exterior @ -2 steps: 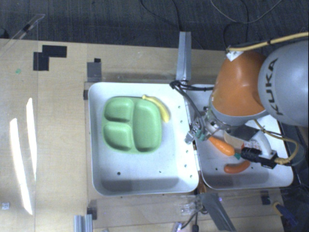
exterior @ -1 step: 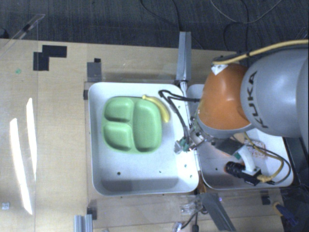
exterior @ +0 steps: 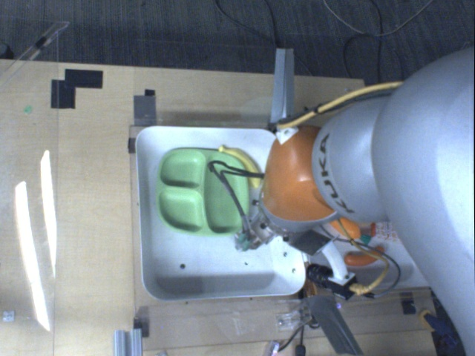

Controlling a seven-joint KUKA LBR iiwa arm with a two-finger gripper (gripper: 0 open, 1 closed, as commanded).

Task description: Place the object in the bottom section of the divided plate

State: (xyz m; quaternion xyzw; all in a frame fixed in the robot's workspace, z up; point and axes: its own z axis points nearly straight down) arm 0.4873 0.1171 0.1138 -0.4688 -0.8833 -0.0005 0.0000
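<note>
A green divided plate (exterior: pixel 194 191) lies in the left white bin (exterior: pixel 200 277), toward its far side. It has two small sections on the left and one long section on the right. My gripper (exterior: pixel 249 238) hangs just off the plate's near right corner, low over the bin floor, and its tip is small and blurred. The orange wrist band (exterior: pixel 297 180) covers the plate's right edge. A yellow curved thing (exterior: pixel 239 156) shows at the plate's far right edge, partly hidden by the arm. I cannot make out any object at the gripper.
The grey arm (exterior: pixel 415 169) covers most of the right bin. An orange and red item (exterior: pixel 362 258) peeks out beneath it. Black cables (exterior: pixel 230 180) loop over the plate's right section. The left bin's near floor is bare white.
</note>
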